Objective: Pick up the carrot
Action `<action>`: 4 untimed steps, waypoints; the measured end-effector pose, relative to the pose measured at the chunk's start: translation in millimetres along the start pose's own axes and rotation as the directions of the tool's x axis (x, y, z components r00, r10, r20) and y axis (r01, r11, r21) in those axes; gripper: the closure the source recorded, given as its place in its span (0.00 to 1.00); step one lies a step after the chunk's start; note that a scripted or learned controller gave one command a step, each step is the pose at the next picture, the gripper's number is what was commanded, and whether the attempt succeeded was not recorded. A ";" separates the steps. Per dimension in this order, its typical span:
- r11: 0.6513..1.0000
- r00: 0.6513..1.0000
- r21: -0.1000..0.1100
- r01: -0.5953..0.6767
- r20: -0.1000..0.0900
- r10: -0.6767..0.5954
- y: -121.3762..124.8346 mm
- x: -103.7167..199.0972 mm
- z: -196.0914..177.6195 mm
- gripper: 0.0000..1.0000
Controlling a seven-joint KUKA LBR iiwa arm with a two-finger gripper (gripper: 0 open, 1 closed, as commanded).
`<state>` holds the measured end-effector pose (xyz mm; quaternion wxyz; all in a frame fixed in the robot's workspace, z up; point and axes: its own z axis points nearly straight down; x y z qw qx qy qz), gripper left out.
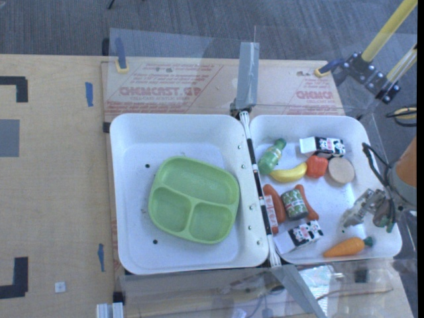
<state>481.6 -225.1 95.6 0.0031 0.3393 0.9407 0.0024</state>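
Carrot (345, 247) lying in right bin (377, 130), hand (366, 207) just above

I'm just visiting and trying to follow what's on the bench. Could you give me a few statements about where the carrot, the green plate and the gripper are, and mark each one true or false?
1. The carrot lies in the right bin, near its front edge. True.
2. The green plate sits in the same bin as the carrot. False: it is in the left bin.
3. The gripper is above the right bin, just behind the carrot. True.
4. The carrot is clamped between the gripper's fingers. False: it lies on the bin floor, apart from the gripper.
5. The banana rests on the green plate. False: it lies in the right bin beside a green bottle.
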 end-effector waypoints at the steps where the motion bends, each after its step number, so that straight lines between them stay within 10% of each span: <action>1: 1.000 1.000 0.000 0.000 0.000 0.000 -0.2 0.1 0.1 0.00; 3: 0.941 0.941 0.003 0.339 0.006 -0.339 24.6 12.3 7.7 0.00; 4: 0.627 0.627 0.010 0.779 0.024 -0.779 8.3 -4.0 5.1 0.00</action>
